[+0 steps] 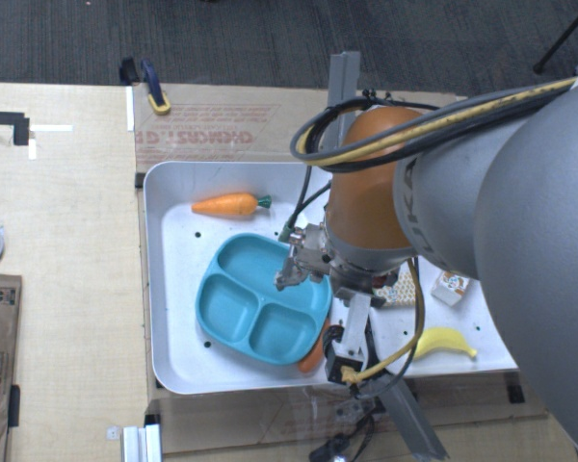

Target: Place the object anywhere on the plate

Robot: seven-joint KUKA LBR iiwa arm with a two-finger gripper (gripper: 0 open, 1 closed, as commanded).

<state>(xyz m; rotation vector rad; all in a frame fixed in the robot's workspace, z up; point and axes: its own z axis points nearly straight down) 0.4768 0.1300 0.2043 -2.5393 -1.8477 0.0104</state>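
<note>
Around your blue plate (255,306), a carrot (226,204) lies behind, a banana (446,344) right, the arm covers its right rim, and the gripper's (291,275) grip can't be told.

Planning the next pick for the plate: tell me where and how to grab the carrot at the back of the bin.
Grip the carrot across its thick orange middle, coming straight down from above. It lies flat on the bin floor, lengthwise left to right, green stem end to the right, so the fingers should probably close across its narrow width, front to back. It sits apart from the blue plate, leaving room either side.
</note>
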